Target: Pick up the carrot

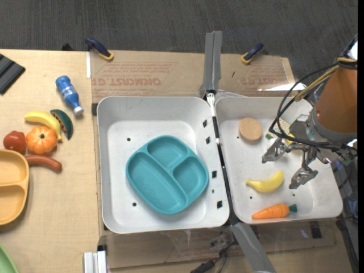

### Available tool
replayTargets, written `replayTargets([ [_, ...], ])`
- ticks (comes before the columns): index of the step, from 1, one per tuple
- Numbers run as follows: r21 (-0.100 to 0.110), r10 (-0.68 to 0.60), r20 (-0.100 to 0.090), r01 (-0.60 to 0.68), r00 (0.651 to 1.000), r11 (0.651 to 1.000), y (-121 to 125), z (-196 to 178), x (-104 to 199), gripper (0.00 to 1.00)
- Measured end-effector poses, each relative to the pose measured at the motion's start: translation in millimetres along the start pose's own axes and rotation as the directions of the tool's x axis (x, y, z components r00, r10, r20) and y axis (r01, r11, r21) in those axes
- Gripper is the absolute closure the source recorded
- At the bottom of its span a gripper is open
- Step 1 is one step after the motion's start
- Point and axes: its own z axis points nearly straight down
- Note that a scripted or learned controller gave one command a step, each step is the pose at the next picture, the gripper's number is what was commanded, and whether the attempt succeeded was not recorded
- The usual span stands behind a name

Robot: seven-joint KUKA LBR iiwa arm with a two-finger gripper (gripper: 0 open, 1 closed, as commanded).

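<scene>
Item: small orange plastic carrot with green stub [272, 211], lying at 6 o'clock of the right white bin [244, 209], likely light, stiff, slick; grip mid-body; my claw [289, 165] spread wide, empty, above yellow banana [265, 182].

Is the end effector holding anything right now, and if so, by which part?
Nothing is held. The end effector is open above the right bin, with the banana below it and the carrot lying apart near the front wall.

We count two white bins [114, 152], two bananas [265, 182], one carrot [272, 211], one teal divided plate [166, 174], one round cracker [250, 128] and one blue bottle [68, 94].
</scene>
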Motion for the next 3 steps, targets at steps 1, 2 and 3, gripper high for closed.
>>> replayTargets([
  [1,-0.002,-0.193,-0.001,0.193,0.981,0.981,6.0,88.6,22.6,0.0],
  [2,-0.002,-0.192,-0.001,0.192,0.981,0.981,6.0,88.6,22.6,0.0],
  [3,-0.002,-0.193,-0.001,0.193,0.981,0.981,6.0,88.6,22.6,0.0],
])
